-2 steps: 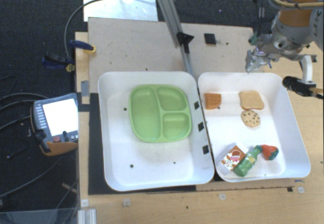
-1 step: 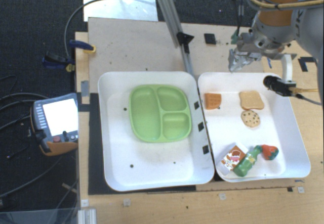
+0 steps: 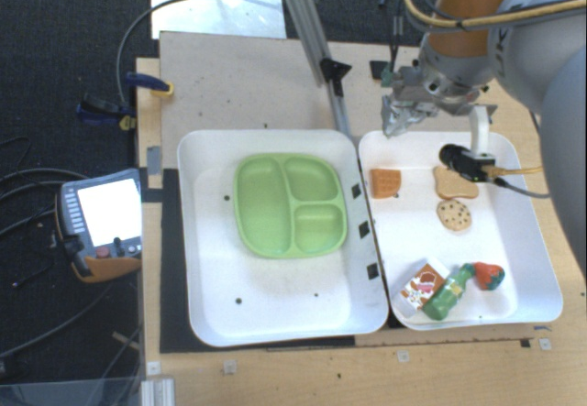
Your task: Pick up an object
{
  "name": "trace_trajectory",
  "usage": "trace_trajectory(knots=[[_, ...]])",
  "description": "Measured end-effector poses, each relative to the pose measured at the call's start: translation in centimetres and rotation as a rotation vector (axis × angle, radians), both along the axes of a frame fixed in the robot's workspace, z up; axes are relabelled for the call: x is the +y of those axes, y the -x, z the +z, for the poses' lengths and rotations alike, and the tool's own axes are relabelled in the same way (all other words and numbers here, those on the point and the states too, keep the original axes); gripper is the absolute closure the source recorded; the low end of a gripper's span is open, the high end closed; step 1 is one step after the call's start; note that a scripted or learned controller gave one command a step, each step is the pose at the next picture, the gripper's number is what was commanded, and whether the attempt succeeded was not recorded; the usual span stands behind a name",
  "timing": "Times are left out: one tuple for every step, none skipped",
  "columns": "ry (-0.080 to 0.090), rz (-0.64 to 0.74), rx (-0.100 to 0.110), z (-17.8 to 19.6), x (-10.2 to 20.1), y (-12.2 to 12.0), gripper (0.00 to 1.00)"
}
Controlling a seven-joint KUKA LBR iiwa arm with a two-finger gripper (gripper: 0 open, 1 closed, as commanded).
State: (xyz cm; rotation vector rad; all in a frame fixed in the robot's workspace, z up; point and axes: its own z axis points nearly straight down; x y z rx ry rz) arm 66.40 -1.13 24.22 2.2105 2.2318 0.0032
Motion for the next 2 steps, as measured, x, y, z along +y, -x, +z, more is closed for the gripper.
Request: trace_trajectory(knots=[[-0.001, 0.001, 0.001, -1.6, 5.5, 0.6, 1.0], [-0.001, 0.001, 0.0, -0.8, 10.4, 1.4, 1.0]])
